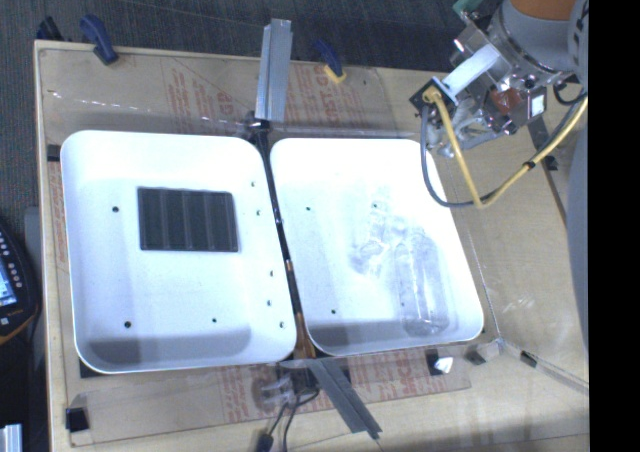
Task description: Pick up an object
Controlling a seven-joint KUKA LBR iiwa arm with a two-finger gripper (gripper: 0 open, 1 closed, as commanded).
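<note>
Bench [525, 270], right bin [320, 165]: perhaps clear bottle [421, 285]

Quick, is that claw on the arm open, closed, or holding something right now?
Gripper: cannot be told, open or closed; it hangs past the far corner of the right bin, with no object visibly held.

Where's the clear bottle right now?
In the camera view, the clear bottle lies in the right bin, near its lower right corner, with a smaller clear item just to its left.
</note>
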